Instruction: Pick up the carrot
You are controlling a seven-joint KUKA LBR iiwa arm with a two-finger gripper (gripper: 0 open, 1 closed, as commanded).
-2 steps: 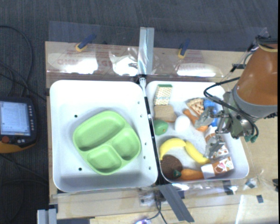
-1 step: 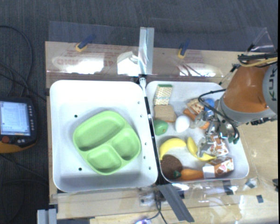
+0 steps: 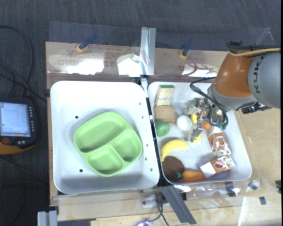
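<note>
Two white bins sit side by side. At six o'clock in the right bin (image 3: 245, 166) lies the carrot (image 3: 193, 175). I cannot tell the state of the gripper (image 3: 201, 120), poised toward twelve.

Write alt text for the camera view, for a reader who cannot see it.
A grey and orange robot arm reaches from the right into the right white bin, its gripper above mixed toy food; the carrot lies at the near edge, apart from it. The left bin holds a green divided plate.
</note>
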